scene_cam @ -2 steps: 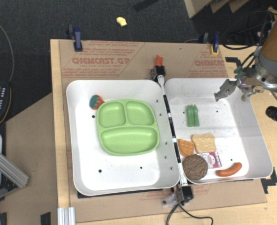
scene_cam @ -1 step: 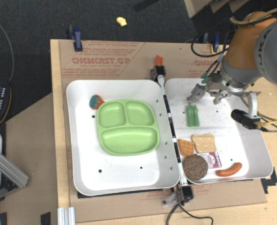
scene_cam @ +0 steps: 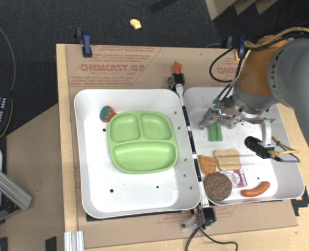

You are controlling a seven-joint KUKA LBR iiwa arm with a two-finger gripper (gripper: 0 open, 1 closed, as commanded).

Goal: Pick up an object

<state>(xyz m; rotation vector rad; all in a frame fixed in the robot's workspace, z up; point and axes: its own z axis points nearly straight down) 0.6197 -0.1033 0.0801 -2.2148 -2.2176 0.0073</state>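
Gripper (scene_cam: pixel 216 120) of the grey arm hangs low in the right white bin (scene_cam: pixel 288 174), directly above the upper end of a slim green rectangular block (scene_cam: pixel 215 133), apparently lined up to seize it. Whether the claw is spread or clenched cannot be told.

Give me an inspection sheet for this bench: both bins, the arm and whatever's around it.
Surface: cardboard-covered bench with left bin and right bin side by side.
Job's things: in the right bin, green block, tan slice, brown disc, red sausage, pink packet.
Clutter: left bin holds a green divided plate and a small red-and-teal item.
Grippers: gripper over the right bin, by the green block; hold cannot be judged.
Cables: black cable loop beside the arm.
Surroundings: dark floor, yellow scrap, blue clamp.
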